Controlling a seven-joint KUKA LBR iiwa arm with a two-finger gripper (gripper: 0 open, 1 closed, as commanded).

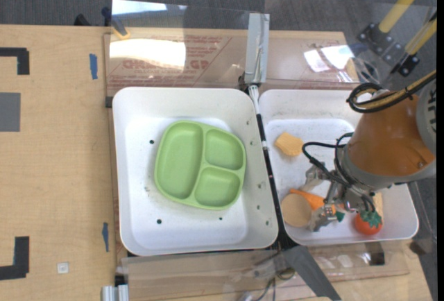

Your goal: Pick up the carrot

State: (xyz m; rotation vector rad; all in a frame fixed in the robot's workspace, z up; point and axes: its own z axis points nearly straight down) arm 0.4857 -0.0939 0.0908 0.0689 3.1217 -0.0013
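Right bin [409,227]: arm bent down, end effector [326,213] over carrot [309,197], grip state unclear.

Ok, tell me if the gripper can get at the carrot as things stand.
Probably yes. The gripper hangs low in the right bin, right beside the carrot, whose top is uncovered. A tan round piece lies against it and a tomato sits near, so the grasp could catch them.
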